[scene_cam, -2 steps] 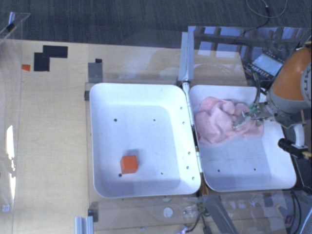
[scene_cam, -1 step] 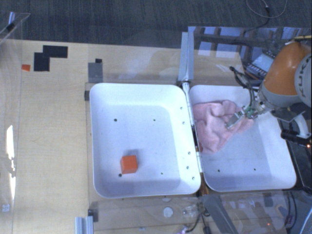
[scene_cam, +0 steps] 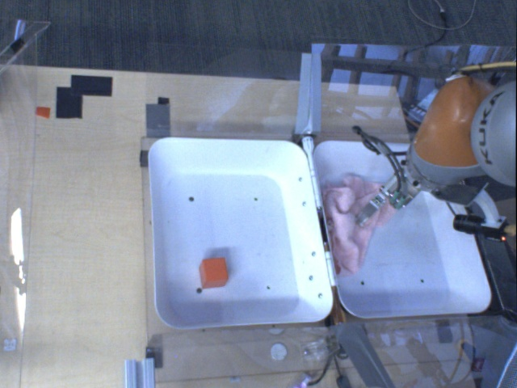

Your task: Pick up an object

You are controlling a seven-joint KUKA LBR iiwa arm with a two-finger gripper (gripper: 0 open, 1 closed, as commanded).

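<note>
A crumpled pink cloth (scene_cam: 346, 221) lies in the right bin (scene_cam: 428, 293), against its left wall. My gripper (scene_cam: 370, 212) reaches in from the right and sits low at the cloth's right edge, touching or just over its folds. An orange cube (scene_cam: 214, 272) rests in the left bin (scene_cam: 186, 176), toward its front left. The arm's orange band (scene_cam: 456, 124) hangs above the right bin's back right corner.
A metal divider post (scene_cam: 306, 95) stands behind the seam between the two bins. Black blocks (scene_cam: 81, 94) and a small orange marker (scene_cam: 43, 112) lie on the bench at the far left. A grey bracket (scene_cam: 158, 118) sits behind the left bin.
</note>
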